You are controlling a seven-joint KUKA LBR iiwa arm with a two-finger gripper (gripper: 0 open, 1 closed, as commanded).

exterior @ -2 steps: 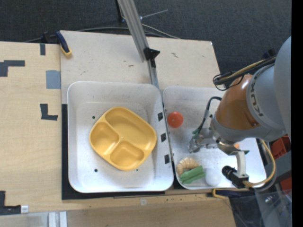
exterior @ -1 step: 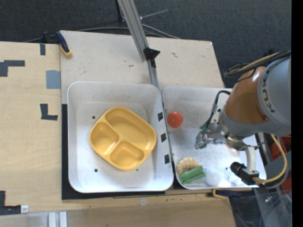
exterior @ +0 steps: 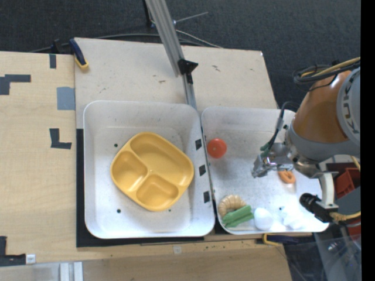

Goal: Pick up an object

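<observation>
**Camera view: hand low in the right bin, small orange piece just beside it**

Camera view looks down on the right bin [exterior: 246, 117], where several candidates lie. The likeliest target, judging by nearness, is a small orange object [exterior: 287, 177] on the bin floor, just to the right of the hand [exterior: 261, 167] and partly tucked under the wrist. Its shape is too small to read, so no long axis can be called.

The hand hangs low over the middle of the bin, its metal tip pointing toward the floor. Whether it is wide or narrow I cannot tell (the wrist and orange band cover most of it), and nothing shows between its tips.

Other options lie farther off: a red ball [exterior: 217, 148] well to the hand's left near the divider, and along the near rim a tan ring-shaped piece [exterior: 231, 203], a green object [exterior: 238, 216] lying roughly along that rim, and white pieces [exterior: 262, 218].

In the left bin [exterior: 96, 157] sits a yellow divided plate [exterior: 152, 171], well apart from the hand.

So the coming move likely turns on a short shift rightward, toward the arm's own base, to centre over the orange piece before closing.
</observation>
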